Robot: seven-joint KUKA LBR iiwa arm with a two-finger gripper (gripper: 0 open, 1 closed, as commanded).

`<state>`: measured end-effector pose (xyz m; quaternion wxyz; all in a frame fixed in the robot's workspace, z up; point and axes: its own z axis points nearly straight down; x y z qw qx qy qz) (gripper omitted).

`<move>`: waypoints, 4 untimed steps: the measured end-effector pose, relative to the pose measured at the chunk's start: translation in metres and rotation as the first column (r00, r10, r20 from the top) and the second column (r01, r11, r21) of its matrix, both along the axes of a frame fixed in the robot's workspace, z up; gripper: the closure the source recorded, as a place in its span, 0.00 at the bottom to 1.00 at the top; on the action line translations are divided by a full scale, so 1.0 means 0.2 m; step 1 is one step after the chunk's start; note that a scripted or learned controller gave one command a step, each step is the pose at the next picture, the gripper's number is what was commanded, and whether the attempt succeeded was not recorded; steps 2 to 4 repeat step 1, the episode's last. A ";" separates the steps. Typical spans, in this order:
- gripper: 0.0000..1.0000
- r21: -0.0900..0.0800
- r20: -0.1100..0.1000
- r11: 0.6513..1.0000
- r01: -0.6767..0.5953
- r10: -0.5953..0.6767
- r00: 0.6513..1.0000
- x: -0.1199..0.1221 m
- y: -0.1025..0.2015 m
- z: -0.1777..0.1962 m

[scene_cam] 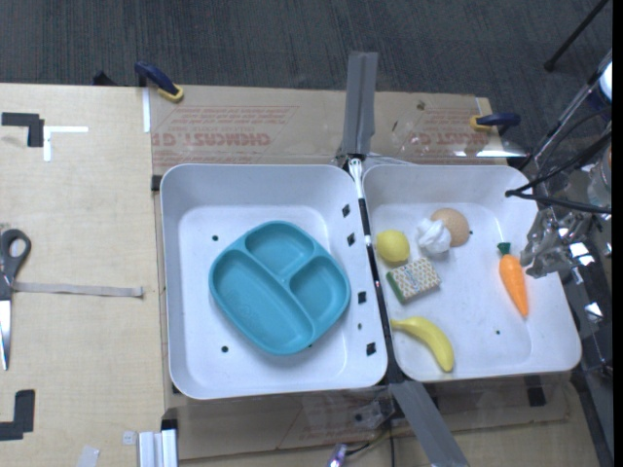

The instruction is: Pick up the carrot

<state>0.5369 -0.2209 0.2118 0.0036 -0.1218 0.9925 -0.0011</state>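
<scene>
The orange carrot point(514, 282) with a green top lies in the right bin point(477, 358), near its right wall, with the tip pointing toward the front. My gripper point(541, 254) hangs at the bin's right edge, just right of the carrot's green end and close to it. The view does not show the carrot held.
In the right bin there are also a lemon point(392, 246), a checkered sponge point(415, 278), a banana point(428, 339), a white crumpled item point(431, 235) and a tan round item point(452, 224). A blue divided plate point(280, 287) fills the left bin point(185, 261). Scissors point(10, 280) lie far left.
</scene>
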 end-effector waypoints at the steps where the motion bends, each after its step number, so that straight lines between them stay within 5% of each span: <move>1: 1.00 0.001 -0.002 0.959 -0.285 0.285 0.959 0.09 0.17 -0.01; 4: 1.00 0.001 -0.002 0.959 -0.285 0.285 0.959 0.09 0.17 -0.01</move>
